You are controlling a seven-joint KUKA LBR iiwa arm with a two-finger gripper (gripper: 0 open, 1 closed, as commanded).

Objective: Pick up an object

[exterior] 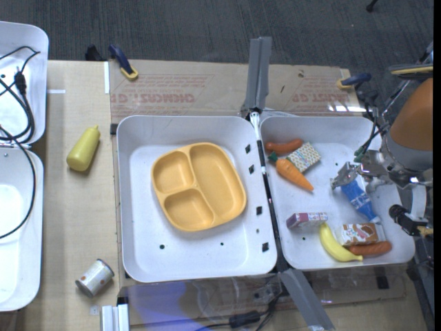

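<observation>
My gripper (350, 176) hangs low over the right side of the right bin (324, 131), reaching in from the right. It sits at the upper end of a blue packet (361, 200) and seems to touch it. Also in this bin lie an orange carrot (295, 173), a smaller red-orange piece (284, 145), a patterned packet (304, 156), a small maroon box (306, 219), a banana (335, 245), a small carton (360, 233) and a sausage (371, 249). The left bin (138, 247) holds a yellow divided plate (198, 185).
On the bench left of the bins lie a yellow squeeze bottle (83, 149) and a small tin can (94, 276). Blue-handled clamps (122, 62) (355, 80) sit at the back edge. White trays with black cables (17, 95) stand at the far left.
</observation>
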